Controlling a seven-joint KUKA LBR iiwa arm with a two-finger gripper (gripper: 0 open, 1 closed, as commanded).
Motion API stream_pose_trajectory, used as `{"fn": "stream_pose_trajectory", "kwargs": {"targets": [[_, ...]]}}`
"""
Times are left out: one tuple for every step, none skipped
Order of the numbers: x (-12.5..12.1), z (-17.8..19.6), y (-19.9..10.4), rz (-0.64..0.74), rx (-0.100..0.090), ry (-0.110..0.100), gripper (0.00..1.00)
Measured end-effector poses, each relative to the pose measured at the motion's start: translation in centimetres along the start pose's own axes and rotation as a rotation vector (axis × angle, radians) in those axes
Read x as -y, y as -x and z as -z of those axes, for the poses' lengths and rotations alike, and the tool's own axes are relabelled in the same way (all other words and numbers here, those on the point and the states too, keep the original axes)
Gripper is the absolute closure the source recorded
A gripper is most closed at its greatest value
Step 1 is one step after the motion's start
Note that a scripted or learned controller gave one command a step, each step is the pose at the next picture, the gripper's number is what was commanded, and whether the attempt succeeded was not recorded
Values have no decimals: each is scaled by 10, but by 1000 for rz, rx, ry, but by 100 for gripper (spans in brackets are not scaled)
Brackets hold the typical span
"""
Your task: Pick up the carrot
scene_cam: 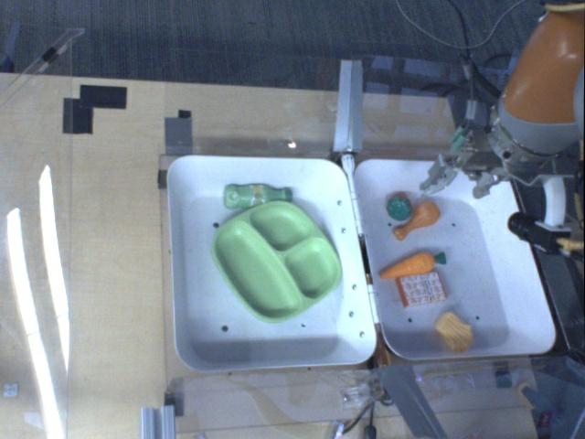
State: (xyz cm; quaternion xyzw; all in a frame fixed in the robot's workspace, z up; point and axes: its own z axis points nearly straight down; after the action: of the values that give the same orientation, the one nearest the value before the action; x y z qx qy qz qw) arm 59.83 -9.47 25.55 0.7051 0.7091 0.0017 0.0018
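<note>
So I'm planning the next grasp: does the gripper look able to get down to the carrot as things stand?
Probably yes. The gripper hangs over the right bin's far edge, and the carrot lies uncovered on the floor. The red-patterned packet sits close beside it, which may crowd a finger.

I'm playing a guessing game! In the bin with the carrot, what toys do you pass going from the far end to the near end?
Teal ball → chicken drumstick → carrot → red-and-white box → yellow piece of food.
</note>
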Motion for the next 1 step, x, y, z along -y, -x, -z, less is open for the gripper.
{"fn": "stream_pose_trajectory", "kwargs": {"targets": [[59, -147, 14, 49, 0, 2, 0]]}}
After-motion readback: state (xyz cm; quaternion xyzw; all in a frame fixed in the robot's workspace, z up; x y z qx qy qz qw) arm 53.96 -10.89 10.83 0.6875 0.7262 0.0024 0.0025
